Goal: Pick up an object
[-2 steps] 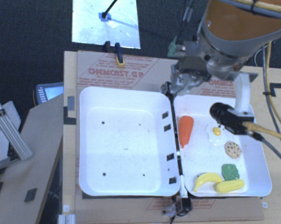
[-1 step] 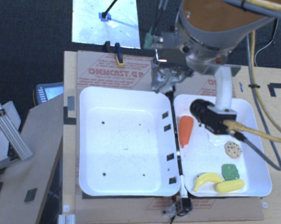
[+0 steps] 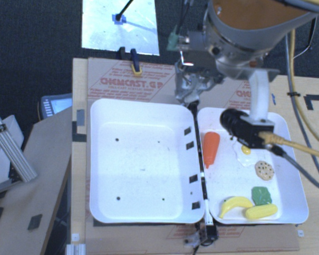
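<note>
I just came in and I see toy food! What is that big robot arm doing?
The arm is reaching in over the bins. Its end effector hangs at the far end, just above the divider between them, and nothing can be seen in it. The toy food lies in the right bin: a carrot, a fried egg, a cookie, a banana, a green piece and a yellow piece. None is picked up yet.

Red "CHEMCAST GP" print on brown board (image 3: 131,82) behind the bins
</note>
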Robot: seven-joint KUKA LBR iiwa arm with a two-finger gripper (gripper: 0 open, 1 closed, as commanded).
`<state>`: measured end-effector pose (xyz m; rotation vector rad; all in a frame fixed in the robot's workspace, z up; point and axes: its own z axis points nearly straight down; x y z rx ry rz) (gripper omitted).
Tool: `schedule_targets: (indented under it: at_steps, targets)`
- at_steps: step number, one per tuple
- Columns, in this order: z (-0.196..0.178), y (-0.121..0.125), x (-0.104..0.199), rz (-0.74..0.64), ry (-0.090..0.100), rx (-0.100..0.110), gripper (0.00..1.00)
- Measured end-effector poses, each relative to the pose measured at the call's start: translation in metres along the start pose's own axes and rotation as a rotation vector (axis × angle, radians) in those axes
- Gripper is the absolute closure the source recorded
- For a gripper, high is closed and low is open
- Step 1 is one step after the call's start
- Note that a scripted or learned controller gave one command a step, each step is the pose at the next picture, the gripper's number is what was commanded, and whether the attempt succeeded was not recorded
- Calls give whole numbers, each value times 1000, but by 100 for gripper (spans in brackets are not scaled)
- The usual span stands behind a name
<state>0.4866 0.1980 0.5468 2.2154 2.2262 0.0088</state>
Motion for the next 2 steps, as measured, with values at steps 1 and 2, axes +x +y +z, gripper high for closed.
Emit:
schedule_targets:
  at_steps: [1,2]
  targets:
    - [12,0,5,1,-3,4,100]
    - [12,0,2,4,-2,3,100]
